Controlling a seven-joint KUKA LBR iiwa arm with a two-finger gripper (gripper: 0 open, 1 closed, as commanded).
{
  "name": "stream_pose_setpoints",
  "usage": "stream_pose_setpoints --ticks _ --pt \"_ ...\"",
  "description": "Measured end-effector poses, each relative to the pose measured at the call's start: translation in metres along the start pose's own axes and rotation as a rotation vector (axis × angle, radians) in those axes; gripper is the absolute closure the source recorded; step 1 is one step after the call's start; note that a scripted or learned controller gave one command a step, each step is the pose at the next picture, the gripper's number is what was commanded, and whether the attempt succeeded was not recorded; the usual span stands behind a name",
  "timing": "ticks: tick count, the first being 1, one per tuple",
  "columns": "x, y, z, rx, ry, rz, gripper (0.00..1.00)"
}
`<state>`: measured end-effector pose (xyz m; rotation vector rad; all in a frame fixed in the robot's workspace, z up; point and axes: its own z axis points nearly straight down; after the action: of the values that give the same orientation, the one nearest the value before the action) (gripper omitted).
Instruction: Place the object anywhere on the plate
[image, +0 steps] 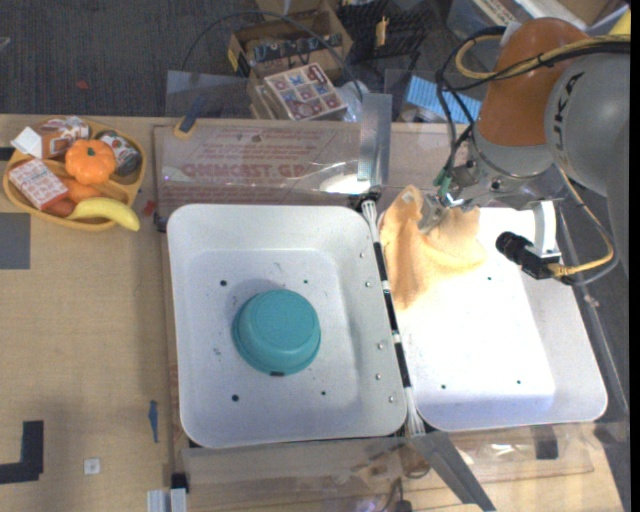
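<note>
Orange cloth (425, 250): draped at the far-left corner of the right bin (520, 370), against the divider; not yet on the plate. Teal plate (277, 331): inverted-looking, centred in the left bin (200, 250), bare. Transfer across the divider outstanding. Gripper (440, 208): low over the cloth's upper edge, apparently pinching a fold; a firm grip judged likely, not certain. Surface: tan, with a yellow dish of toy fruit (75, 180) at far left. Beyond: clear plastic sheet (260, 165), boxes, cables.
</note>
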<state>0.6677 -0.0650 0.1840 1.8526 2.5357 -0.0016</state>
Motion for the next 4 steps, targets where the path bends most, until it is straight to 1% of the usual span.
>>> stream_pose_setpoints --ticks 1,2,3,4 --pt "-0.001 0.001 -0.04 -0.002 0.0 -0.001 1.0" --pt "0.046 -0.015 -0.03 0.0 0.002 -0.4 1.0" --pt "0.101 -0.032 -0.036 -0.002 0.002 -0.798 1.0" --pt "0.156 -0.047 -0.031 -0.003 0.002 -1.197 1.0"
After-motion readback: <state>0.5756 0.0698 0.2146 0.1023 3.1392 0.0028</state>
